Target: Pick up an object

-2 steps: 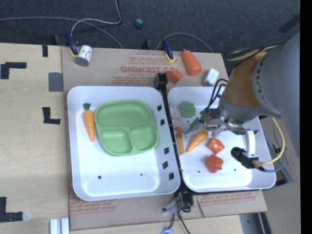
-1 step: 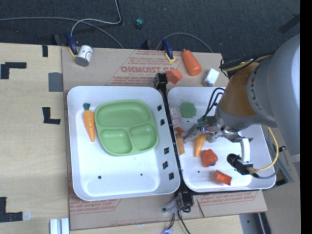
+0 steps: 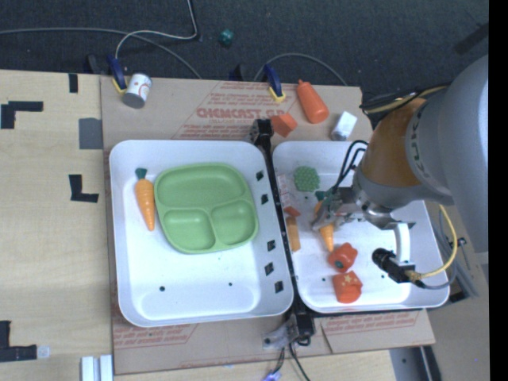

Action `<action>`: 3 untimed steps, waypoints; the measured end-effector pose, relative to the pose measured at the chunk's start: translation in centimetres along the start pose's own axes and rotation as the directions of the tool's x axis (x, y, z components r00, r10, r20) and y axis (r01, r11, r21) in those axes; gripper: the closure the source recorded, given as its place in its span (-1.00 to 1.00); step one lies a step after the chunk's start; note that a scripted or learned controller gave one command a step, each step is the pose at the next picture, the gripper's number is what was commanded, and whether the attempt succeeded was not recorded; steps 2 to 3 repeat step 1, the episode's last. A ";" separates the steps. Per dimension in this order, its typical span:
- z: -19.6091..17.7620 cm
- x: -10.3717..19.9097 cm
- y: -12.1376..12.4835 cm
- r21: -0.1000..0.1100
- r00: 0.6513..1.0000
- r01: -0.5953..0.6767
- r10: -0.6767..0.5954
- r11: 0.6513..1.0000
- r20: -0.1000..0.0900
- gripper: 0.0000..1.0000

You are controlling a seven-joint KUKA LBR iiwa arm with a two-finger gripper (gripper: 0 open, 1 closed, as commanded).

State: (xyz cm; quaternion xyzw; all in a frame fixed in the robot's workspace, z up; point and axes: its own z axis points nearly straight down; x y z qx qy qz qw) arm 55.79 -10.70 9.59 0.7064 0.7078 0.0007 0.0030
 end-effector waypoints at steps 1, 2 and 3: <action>-8.9 9.3 0.1 0.005 1.000 0.001 -0.001 1.000 -0.004 1.00; -8.9 9.3 0.1 0.005 1.000 0.001 -0.001 1.000 -0.004 1.00; -8.9 9.3 0.1 0.005 1.000 0.001 -0.001 1.000 -0.004 1.00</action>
